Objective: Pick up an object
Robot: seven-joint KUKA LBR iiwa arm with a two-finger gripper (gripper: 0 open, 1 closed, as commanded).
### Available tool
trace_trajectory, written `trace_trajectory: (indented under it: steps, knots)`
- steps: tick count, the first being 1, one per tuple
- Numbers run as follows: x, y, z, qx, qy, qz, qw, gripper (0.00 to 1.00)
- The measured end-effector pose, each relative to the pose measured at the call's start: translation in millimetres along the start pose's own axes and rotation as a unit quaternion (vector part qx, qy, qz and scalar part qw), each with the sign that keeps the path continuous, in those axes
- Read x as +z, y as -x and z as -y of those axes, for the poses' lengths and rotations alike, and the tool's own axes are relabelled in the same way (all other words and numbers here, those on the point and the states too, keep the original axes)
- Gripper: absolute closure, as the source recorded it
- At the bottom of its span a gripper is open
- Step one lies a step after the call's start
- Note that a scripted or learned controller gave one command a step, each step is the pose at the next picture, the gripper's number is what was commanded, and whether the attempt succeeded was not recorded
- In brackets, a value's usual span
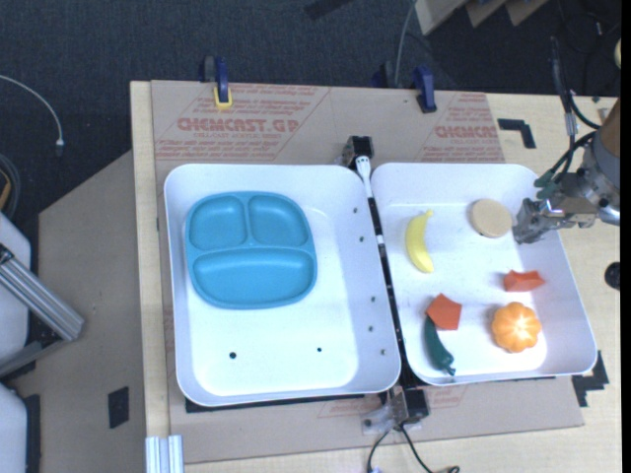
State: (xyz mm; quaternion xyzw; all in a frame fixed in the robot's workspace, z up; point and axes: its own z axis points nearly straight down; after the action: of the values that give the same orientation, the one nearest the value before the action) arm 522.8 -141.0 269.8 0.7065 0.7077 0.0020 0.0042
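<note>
Two white bins sit side by side on the worktop; the left bin [197,363] carries a blue divided plate [252,249] toward its far left corner, and the right bin [582,348] carries the loose pieces. Seen from the camera above, the claw [532,221] hangs low at the right bin's far right edge, just beside a tan round disc [489,218] (whether it touches, or whether the claw is open or closed, I cannot tell). Nothing shows between its tips, so I judge this the approach step; the next move calls for centring over the disc and closing. Also there: a banana [421,241] near the left edge, an orange wedge [523,281], a red block [445,311], an orange [516,327] and a green pepper [439,348] toward the near edge.
</note>
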Motion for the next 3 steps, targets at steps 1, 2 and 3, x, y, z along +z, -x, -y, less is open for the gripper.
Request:
trace_trajectory:
  steps: [1,2,3]
  knots:
    - [4,-57,-26,-0.003,-0.002,-0.002,1.0,1.0]
    - [10,-107,-52,-0.002,-0.003,-0.002,1.0,1.0]
    - [29,-150,-64,-0.002,-0.005,-0.002,1.0,1.0]
